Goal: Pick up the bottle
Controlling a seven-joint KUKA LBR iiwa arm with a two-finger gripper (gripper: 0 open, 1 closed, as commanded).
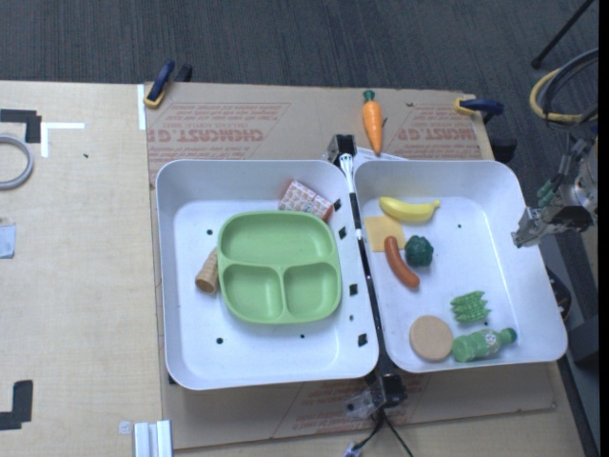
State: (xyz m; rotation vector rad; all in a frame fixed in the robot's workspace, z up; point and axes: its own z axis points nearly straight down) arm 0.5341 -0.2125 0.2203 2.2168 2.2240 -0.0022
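Jaws sit at the right bin's outer edge; released or clenched cannot be told. Nothing is seen held. Green bottle lies on its side in that bin's near right corner, beside a tan disc. Approach step judged pending: travel over the bottle and descent are called for. Bins rest on cardboard on the counter; dark carpet beyond.

a robotics lab: clamped cardboard, two white bins, cables.
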